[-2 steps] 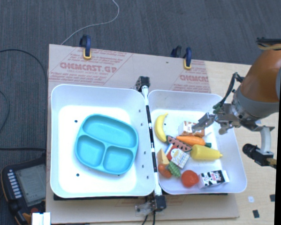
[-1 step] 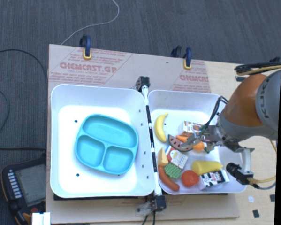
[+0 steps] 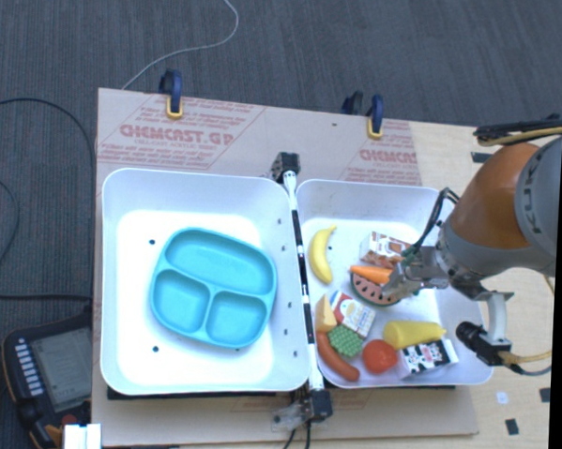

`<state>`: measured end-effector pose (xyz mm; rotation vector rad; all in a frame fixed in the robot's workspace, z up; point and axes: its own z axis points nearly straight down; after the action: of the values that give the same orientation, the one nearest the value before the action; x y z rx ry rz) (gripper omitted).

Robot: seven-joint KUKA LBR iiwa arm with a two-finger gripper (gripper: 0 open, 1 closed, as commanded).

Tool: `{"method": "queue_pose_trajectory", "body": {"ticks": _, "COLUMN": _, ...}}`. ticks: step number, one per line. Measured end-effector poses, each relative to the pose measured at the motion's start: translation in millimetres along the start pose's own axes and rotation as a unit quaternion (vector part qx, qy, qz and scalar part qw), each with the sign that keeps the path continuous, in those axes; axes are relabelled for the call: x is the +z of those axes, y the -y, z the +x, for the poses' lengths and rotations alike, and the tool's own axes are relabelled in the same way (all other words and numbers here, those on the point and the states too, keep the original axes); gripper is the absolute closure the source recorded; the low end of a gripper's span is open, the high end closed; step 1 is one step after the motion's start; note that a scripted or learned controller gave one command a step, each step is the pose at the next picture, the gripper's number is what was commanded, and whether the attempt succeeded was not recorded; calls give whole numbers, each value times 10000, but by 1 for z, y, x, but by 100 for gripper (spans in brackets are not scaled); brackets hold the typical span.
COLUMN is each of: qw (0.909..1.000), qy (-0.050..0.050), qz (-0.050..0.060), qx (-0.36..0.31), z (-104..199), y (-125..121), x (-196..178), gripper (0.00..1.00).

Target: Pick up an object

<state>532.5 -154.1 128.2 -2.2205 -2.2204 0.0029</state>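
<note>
Crowding is the main danger we see at this moment. We find the dark two-finger gripper low in the right shallow white bin, at the edge of the toy watermelon slice with red flesh and dark rind and just beside the small orange toy carrot. We cannot tell if it is apart or together, because the grey arm with the orange band covers much of it and the parts are small and dark.

All candidates for the pick lie in this right bin, close to each other: the yellow plastic banana near the left wall, the small white printed carton behind the carrot, the round red toy tomato and the yellow wedge-shaped piece toward the front.

In our judgement, the gripper may close on two pieces together, or catch only the thin rim of the slice, and then the piece can slip out during lifting. A push from the side may also shift the carrot and carton away. The light blue plastic divided tray in the left shallow white bin is well apart and not at risk.
</note>
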Motion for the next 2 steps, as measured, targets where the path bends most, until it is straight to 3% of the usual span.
{"method": "queue_pose_trajectory", "body": {"ticks": 1, "qw": 10000, "qy": -1, "qz": 2, "qx": 2, "z": 0, "y": 0, "x": 0, "gripper": 0}}
{"method": "queue_pose_trajectory", "body": {"ticks": 2, "qw": 10000, "qy": 3, "qz": 1, "qx": 1, "z": 0, "y": 0, "x": -10, "gripper": 100}}
